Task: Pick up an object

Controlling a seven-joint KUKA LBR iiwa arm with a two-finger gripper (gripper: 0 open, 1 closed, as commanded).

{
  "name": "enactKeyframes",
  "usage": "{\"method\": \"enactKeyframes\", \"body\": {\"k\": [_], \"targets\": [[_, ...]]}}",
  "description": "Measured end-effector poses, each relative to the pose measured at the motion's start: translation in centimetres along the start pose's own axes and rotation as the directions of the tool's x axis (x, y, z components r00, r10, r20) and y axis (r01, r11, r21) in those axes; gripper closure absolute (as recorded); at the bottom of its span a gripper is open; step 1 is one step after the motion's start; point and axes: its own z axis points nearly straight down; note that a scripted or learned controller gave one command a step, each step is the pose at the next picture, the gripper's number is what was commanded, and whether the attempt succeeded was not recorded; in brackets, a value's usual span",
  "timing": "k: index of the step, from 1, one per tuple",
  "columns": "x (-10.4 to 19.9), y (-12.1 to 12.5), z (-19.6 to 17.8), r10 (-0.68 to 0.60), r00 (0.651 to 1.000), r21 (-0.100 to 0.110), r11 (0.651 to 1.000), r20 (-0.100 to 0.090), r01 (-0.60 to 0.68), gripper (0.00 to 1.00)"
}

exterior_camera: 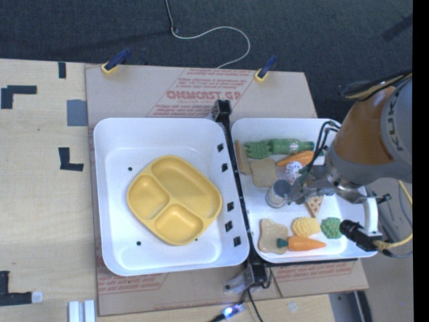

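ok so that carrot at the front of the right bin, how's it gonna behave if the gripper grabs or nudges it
The carrot looks like smooth moulded plastic, so probably stiff, light and a bit slippery. Its rounded, tapered body may roll or pivot if nudged. It lies close against the toast slice and corn, which could shift too.

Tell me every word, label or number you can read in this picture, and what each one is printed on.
"CHEMCAST GP": red print on the brown board under the two white bins, seen upside down; my best reading, as it is blurred.
Smaller red lines around that print: too small to read.
Red print on the board's near edge below the bins: too blurred to read.
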Motion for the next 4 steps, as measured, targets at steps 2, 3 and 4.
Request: {"method": "enactKeyframes", "body": {"k": [2, 3, 4], "targets": [[-0.5, -0.1, -7.7, 0.0, 1.0, 0.001, 1.0, 0.0, 0.0, 1.0], [3.6, 3.7, -8.1, -0.005, 1.0, 0.001, 1.0, -0.002, 0.005, 1.0], [6.2, 9.0, -8.4, -0.004, 1.0, 0.0, 1.0, -0.001, 0.004, 1.0]]}}
